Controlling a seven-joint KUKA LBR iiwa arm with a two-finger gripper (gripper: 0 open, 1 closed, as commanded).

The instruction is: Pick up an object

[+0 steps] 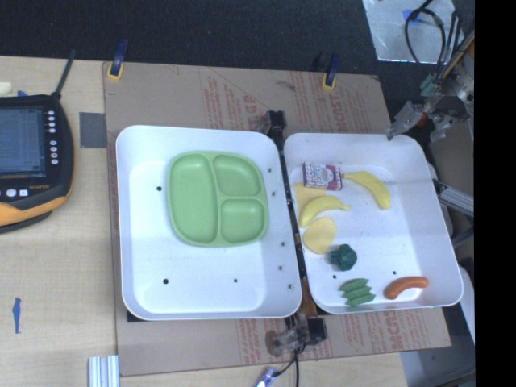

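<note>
The right bin point(427, 216) holds several toy foods: a red and white packet point(322, 176), a yellow banana point(372, 189), a second banana point(319, 209), a pale yellow chip point(319, 235), a dark green broccoli piece point(343, 257), a green pea pod point(356, 291) and an orange sausage point(405, 286). My gripper point(421, 124) hovers at the far right, just beyond the right bin's back corner and apart from every item. It looks open, with nothing between its fingers.
The left bin point(145, 280) carries a green divided plate point(217, 197). A tablet-like pendant point(28, 156) lies on the bench at the far left. Clamps point(329, 71) pin the cardboard sheet under the bins, and cables hang at the top right point(431, 31).
</note>
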